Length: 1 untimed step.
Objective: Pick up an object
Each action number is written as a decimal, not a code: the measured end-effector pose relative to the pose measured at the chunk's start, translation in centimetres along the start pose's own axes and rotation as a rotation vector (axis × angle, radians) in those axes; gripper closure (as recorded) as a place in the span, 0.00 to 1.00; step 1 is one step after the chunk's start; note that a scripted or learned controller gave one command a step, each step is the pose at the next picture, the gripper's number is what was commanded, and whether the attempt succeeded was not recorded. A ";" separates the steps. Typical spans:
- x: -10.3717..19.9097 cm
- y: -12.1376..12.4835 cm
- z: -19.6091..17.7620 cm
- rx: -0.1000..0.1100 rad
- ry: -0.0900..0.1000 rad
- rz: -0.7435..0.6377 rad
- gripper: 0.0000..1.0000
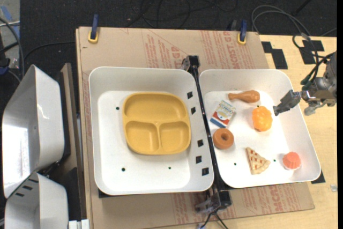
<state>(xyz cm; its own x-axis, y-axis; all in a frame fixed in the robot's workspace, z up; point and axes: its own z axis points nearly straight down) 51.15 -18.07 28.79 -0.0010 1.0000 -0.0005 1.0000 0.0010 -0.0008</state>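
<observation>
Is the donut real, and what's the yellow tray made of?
The donut looks like toy plastic: smooth, even brown, slightly shiny. The yellow tray also looks like molded plastic, matte, one color, with rounded dividers. I can't be sure from this view.

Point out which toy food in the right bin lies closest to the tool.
The orange fruit. It sits just left of the tool, while the drumstick, donut, waffle slice and small red piece lie farther off.
</observation>
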 end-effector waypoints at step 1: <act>-0.7 -0.3 4.7 0.004 0.001 0.003 0.00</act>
<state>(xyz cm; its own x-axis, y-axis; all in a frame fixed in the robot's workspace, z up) 50.82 -18.77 24.14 0.0021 1.0000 0.0006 1.0000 -0.0021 -0.0047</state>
